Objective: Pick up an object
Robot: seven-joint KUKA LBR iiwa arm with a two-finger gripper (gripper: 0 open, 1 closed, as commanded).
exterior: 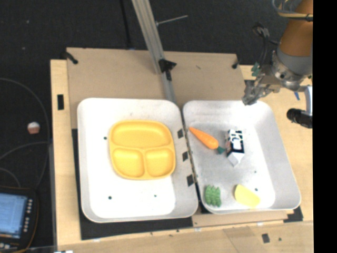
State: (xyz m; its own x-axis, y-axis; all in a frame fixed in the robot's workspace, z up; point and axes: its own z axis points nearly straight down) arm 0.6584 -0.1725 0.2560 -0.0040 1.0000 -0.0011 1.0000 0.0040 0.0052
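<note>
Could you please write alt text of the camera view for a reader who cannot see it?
A grey robot arm's two-finger gripper hovers over the far edge of the right shallow white bin, which holds an orange toy carrot, a black-and-white carton, a green knobbly toy and a yellow lemon-like piece. The left white bin holds a yellow three-compartment plastic tray.

You're looking down on two white bins. The left bin [95, 194] holds a yellow divided plate [141, 148]. The right bin [279, 157] holds an orange toy carrot [204, 137], a small black-and-white carton [235, 146] just beside its tip, a green leafy piece [212, 195] and a yellow piece [246, 195]. Your gripper [251, 95] hangs over that bin's far right corner.
</note>
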